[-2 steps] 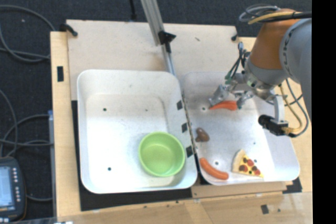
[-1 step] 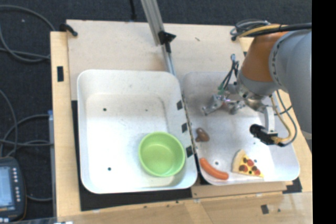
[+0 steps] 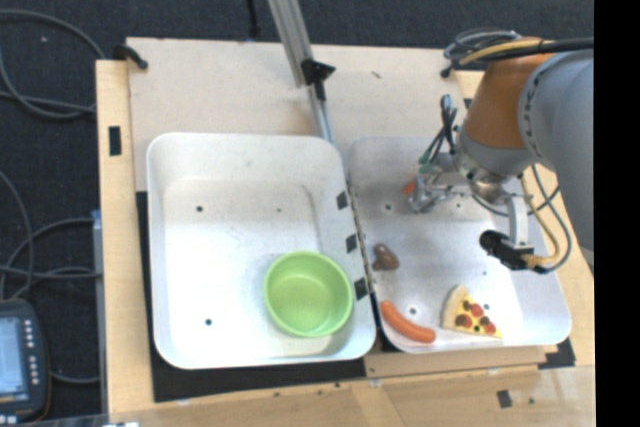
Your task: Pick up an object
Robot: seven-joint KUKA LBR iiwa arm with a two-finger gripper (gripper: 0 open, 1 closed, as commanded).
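Gripper (image 3: 424, 198) low in right bin (image 3: 530, 315), nr small orange obj (image 3: 410, 186).

Arm in from right, wrist bent down.
Orange band above wrist; gripper (image 3: 424, 198) points down and low.

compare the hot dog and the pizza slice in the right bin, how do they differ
The hot dog is a long, rounded orange-red shape; the pizza slice is a flat yellow wedge with red spots. The hot dog lies at the bin's near-left corner, the pizza slice to its right. Both lie along the near edge of the right bin, apart from each other.
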